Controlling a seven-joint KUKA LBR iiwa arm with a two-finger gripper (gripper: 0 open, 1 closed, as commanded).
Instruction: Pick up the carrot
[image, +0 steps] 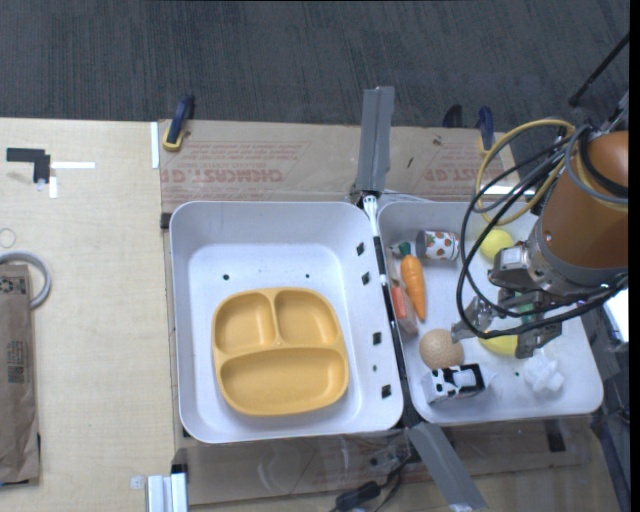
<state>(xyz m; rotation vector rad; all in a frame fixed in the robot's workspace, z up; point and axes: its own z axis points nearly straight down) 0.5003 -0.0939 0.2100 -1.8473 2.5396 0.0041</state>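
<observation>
Camera view: carrot looks light, rigid, smooth toy, best pinched mid-body across its width; can't tell my end effector's state.

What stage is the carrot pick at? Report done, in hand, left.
Done: the arm has reached into the right bin, with the gripper low near the egg. In hand: nothing visible; the carrot lies untouched on the bin floor by the left wall, apart from the gripper. Left: move over the carrot, grasp and lift it.
</observation>
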